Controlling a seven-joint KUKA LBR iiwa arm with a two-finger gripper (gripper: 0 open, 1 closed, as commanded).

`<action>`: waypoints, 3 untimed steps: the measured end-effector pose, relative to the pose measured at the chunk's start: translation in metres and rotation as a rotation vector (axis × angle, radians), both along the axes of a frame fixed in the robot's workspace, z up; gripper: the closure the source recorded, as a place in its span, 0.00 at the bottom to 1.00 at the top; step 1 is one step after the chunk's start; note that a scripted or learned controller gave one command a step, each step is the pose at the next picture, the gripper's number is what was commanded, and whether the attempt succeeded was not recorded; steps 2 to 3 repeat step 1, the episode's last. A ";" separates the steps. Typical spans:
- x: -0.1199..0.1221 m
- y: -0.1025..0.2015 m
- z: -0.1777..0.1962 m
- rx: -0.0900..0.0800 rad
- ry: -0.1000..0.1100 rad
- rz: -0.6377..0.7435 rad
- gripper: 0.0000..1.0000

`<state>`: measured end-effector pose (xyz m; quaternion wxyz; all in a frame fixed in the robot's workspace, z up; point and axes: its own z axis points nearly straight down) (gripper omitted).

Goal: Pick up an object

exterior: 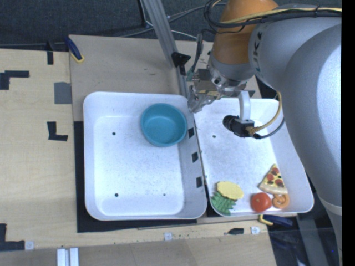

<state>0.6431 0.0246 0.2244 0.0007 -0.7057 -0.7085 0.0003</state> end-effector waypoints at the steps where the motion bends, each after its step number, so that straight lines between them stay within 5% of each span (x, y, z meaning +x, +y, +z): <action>1: 0.010 0.051 -0.007 0.000 0.000 0.000 1.00; 3: 0.010 0.051 -0.007 0.000 0.000 0.000 1.00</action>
